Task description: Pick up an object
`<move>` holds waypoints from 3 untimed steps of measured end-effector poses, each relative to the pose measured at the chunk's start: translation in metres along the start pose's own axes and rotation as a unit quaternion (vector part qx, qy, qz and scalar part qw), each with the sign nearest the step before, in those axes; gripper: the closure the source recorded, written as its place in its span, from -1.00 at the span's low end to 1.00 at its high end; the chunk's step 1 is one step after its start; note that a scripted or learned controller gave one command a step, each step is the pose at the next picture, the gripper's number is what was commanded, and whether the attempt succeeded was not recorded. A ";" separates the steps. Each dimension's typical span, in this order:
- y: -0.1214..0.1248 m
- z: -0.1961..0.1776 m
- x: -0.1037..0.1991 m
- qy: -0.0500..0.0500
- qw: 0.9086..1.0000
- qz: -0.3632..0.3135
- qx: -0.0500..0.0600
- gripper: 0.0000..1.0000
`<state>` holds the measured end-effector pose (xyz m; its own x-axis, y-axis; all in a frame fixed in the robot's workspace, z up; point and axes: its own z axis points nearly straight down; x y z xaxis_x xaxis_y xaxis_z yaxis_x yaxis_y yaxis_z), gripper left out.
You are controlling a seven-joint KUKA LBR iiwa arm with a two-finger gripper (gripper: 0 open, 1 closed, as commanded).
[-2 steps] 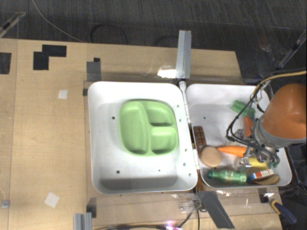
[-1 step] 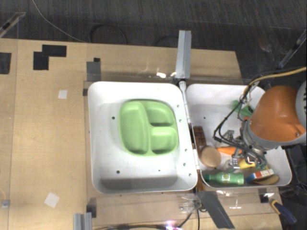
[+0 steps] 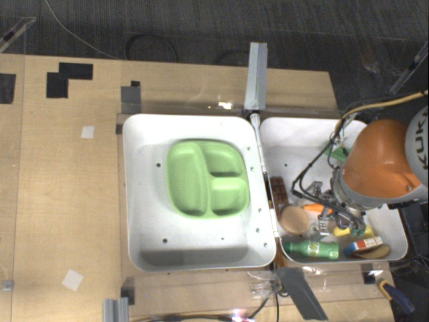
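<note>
The gripper (image 3: 330, 221) reaches down into the right bin (image 3: 295, 146), low over a pile of small objects along the bin's near edge. Beneath and around it lie a tan round object (image 3: 292, 219), a green bottle (image 3: 312, 249), a yellow piece (image 3: 344, 233), an orange piece (image 3: 315, 208) and a brown-and-red item (image 3: 367, 247). The orange band and wrist (image 3: 379, 163) cover the bin's right part. Nothing can be made out between the fingers; cables and the wrist hide them.
The left bin (image 3: 147, 180) holds a green divided tray (image 3: 206, 178). A dark brown bar (image 3: 278, 194) lies by the wall between the bins. A grey post (image 3: 255, 76) stands behind the bins. Wooden bench surface spreads to the left.
</note>
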<state>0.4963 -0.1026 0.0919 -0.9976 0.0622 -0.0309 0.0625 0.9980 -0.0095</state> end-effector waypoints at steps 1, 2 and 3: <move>0.003 -0.010 -0.003 -0.002 1.000 -0.003 -0.002 1.00; -0.022 -0.135 -0.043 0.009 1.000 0.000 -0.004 1.00; 0.015 -0.126 -0.008 0.015 1.000 0.014 -0.005 1.00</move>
<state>0.5014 -0.0864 0.2184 -0.9960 0.0896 -0.0018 0.0896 0.9960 0.0004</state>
